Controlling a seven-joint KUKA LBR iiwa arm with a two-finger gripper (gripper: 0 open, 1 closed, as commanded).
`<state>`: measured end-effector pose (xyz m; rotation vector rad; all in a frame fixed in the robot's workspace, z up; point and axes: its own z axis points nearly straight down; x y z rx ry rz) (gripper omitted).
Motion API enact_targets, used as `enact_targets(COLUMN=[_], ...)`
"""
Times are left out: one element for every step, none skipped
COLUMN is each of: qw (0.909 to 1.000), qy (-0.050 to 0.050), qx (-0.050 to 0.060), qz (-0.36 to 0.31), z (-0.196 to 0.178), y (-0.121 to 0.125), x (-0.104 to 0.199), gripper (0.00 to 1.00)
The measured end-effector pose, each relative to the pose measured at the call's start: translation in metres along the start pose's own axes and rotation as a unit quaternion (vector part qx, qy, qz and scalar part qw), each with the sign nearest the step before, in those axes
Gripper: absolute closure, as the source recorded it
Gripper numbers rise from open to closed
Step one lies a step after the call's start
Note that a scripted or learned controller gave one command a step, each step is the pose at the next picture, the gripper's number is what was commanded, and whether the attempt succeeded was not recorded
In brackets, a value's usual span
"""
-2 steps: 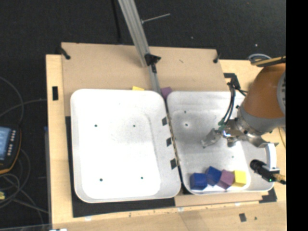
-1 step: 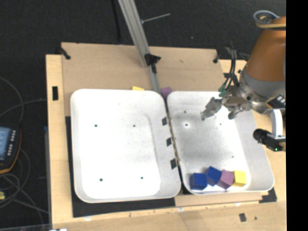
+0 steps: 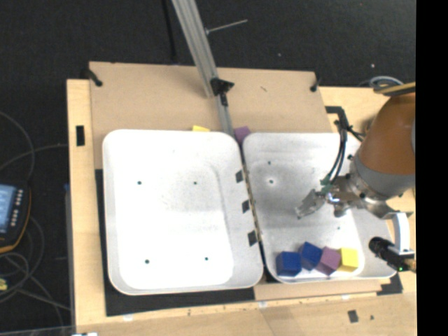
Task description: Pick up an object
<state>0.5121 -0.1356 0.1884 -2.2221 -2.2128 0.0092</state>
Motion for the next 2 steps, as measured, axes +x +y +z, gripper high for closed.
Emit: enact_targets(qw=[0.9999, 1.0], qy=[-0.001, -0.001], qx=[-0.01, -0.006], qz=[-0.004, -0.004], z=[-0.087, 0.092], y=[0.034, 0.081], x=[0.011, 0.033], gripper=[0.0, 0.0])
